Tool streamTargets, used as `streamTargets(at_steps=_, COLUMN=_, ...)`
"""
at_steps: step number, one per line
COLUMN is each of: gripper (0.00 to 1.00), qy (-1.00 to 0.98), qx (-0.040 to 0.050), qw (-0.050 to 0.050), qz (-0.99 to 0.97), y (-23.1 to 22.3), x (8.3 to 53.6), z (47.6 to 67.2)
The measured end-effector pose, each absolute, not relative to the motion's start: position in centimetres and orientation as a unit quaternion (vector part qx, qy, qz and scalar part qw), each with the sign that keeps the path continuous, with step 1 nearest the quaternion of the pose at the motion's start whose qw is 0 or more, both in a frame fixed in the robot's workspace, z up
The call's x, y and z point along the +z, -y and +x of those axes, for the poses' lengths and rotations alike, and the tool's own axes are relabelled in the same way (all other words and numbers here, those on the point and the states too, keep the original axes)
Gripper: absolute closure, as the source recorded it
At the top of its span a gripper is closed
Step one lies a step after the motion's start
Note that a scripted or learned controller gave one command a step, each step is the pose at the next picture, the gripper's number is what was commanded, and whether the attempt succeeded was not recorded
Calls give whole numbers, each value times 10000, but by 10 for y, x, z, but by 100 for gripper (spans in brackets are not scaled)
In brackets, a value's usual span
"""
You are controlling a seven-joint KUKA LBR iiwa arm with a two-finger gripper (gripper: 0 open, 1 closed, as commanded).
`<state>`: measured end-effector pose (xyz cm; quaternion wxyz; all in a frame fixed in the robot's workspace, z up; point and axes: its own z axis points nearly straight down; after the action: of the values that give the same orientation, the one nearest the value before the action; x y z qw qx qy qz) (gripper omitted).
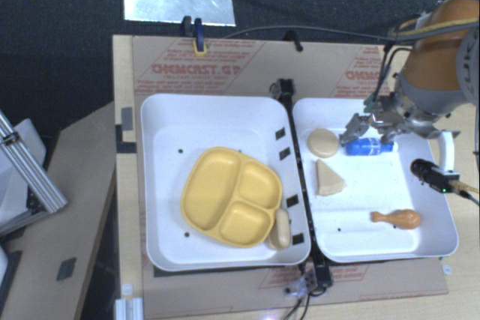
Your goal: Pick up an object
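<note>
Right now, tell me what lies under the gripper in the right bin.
Under the gripper lies a blue object on the right bin floor, beside a round beige piece. The gripper covers the blue object's upper edge, so its full shape is hidden.

The brown protective sheet point(225, 64) lying under the two bins carries a red printed brand that reads as "CHEMCAST GP". It stands once behind the left bin, seen upside down, and again, partly cut off, behind the right bin. Fainter red print shows on the sheet's front edge, too small to read. No other writing can be read.
</note>
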<state>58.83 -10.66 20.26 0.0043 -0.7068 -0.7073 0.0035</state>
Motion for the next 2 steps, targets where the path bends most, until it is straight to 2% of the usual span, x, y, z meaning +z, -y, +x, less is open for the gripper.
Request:
streamTargets(at_steps=1, gripper=0, qy=7081, qx=-3, qw=-4, qz=-7061, y=106, x=209, z=591)
streamTargets(at_steps=2, gripper=0, qy=7079, qx=5, qw=11, qz=-7063, y=99, x=164, z=588)
